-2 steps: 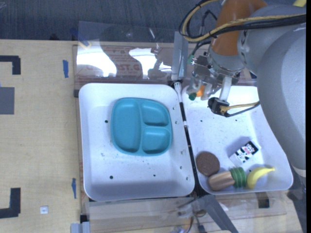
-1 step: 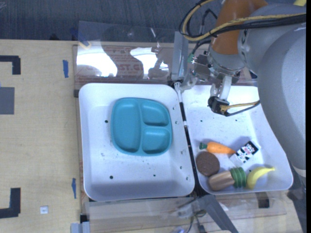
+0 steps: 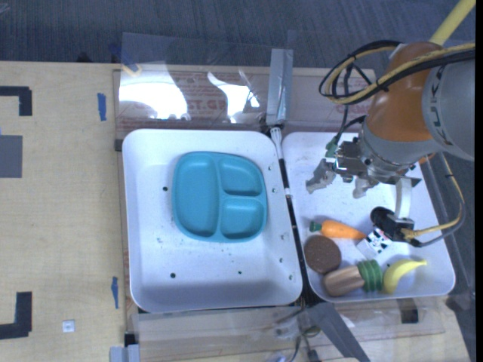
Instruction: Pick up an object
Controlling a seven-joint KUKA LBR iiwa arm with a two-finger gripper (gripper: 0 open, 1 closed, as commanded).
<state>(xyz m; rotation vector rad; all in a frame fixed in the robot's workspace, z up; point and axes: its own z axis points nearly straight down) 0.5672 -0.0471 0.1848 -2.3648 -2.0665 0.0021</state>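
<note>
I see the gripper (image 3: 337,176) hanging above the carrot (image 3: 339,230) in the right bin (image 3: 445,274), fingers apparently spread and holding nothing; cookie (image 3: 323,254), banana (image 3: 403,271) and other toys lie just below the carrot.

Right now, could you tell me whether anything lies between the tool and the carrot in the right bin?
Nothing visible does. The tool hangs over bare bin floor, and the carrot lies just below it in the view, uncovered. The brown disc sits beyond the carrot, not between.
</note>
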